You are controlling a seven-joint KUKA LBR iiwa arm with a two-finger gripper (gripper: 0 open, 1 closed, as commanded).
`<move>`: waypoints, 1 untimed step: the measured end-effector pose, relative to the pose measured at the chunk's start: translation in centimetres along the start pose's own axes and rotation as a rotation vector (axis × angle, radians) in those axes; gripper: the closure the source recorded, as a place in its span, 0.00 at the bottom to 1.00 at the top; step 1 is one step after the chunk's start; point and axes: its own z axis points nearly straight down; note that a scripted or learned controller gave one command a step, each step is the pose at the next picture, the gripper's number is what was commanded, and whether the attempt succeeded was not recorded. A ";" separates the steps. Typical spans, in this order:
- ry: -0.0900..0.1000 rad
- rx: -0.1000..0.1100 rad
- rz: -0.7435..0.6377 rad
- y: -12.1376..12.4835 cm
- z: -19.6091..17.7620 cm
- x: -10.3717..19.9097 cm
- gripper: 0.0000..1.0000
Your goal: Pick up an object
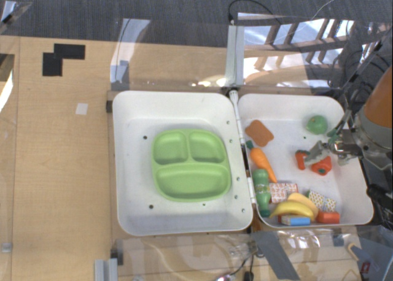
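We are hovering the tool (320, 150), its grip state unclear, over red pieces (314, 162) at frame right; next, closing squarely

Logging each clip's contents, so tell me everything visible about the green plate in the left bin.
The green plate is light lime green, seemingly matte plastic, a rounded rectangle divided into three compartments: two smaller ones along its far side and one wide one along its near side. It lies flat and right side up on the floor of the left bin, roughly centred, apart from every wall. Its compartments hold nothing, and nothing touches it except the bin floor. Small dark dots mark the bin floor around it.
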 end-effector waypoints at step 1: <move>-0.002 -0.003 0.056 2.4 -8.6 2.0 0.00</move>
